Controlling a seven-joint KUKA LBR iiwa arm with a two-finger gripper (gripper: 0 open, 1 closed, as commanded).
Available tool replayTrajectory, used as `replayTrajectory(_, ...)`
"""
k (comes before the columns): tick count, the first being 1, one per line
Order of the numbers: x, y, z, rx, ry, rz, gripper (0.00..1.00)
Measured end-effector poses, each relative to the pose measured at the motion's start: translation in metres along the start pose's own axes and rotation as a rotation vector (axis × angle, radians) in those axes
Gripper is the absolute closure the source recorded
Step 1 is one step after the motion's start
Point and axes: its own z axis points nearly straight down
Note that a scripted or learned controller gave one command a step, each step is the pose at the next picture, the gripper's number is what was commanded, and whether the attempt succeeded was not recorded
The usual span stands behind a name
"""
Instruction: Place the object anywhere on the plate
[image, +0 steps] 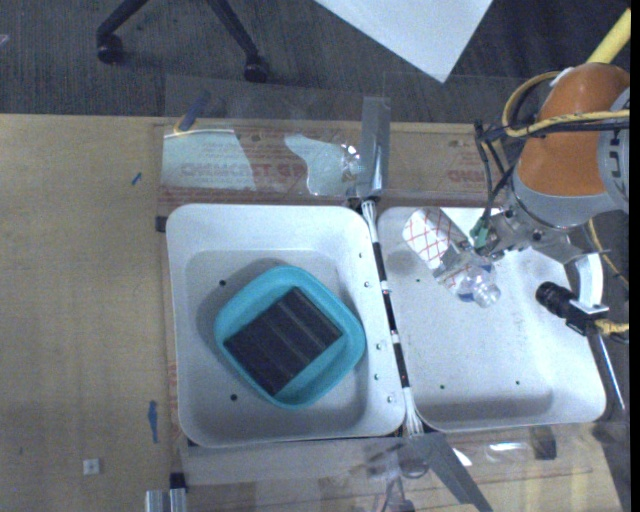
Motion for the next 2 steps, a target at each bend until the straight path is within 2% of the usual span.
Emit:
replayTrajectory(1,0.000,0.000,-0.001,-0.001,0.000,0.000,0.00)
replayTrajectory(2,-0.060,-0.022,0.024,0.000,0.001,0.191,0.00)
